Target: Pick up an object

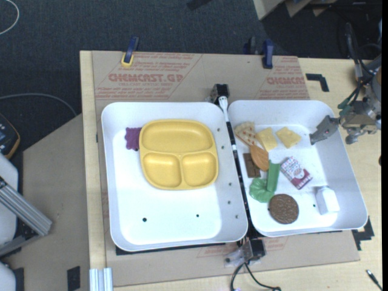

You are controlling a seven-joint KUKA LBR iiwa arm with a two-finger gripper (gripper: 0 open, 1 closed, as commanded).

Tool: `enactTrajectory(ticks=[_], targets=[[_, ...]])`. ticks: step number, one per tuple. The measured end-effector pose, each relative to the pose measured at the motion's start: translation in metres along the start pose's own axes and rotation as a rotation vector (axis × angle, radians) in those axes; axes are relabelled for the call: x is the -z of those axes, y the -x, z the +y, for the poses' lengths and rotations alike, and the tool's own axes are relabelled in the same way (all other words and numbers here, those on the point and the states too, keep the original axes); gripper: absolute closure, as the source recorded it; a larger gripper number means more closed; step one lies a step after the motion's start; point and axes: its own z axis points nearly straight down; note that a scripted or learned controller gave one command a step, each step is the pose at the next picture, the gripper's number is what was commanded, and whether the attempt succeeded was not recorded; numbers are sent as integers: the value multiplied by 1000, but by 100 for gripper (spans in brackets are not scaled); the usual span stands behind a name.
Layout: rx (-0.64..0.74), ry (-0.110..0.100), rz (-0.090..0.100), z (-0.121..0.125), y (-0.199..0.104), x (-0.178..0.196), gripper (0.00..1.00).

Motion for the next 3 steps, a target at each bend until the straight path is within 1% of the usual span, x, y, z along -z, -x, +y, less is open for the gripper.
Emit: enactTrajectory(ticks=[1,2,3], targets=[[3,11,-3,2,0,6,0],[1,5,-1,-3,7,-42,0],[1,4,0,-10,14,-97,0]])
